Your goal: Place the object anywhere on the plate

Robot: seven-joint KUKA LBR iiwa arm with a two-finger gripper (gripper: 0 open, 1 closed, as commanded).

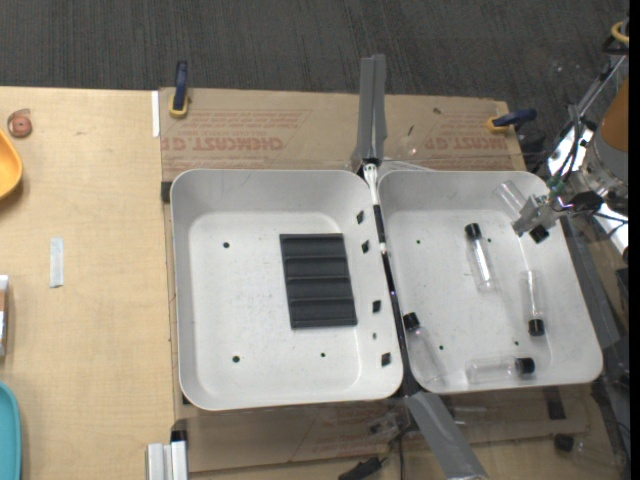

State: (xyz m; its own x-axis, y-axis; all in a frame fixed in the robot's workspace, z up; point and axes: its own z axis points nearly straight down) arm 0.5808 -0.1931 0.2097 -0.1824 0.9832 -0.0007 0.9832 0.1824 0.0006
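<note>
A black ribbed plate [318, 280] lies flat in the middle of the left white bin [200, 368]. The right bin [575, 368] holds several clear tubes with black caps. One tube [481, 260] lies near the bin's centre, another tube [532, 303] is to its right, and a third tube [497, 370] rests along the front wall. A small black cap [410, 321] sits by the left wall. My gripper [535, 218] hangs over the right bin's far right corner, above and to the right of the central tube, with nothing seen in it.
A grey rail [372, 118] runs between the bins at the back. Blue clamps [180, 88] [512, 120] pin the cardboard sheet under the bins. An orange dish [6, 168] and a teal object [8, 438] lie at the bench's left edge.
</note>
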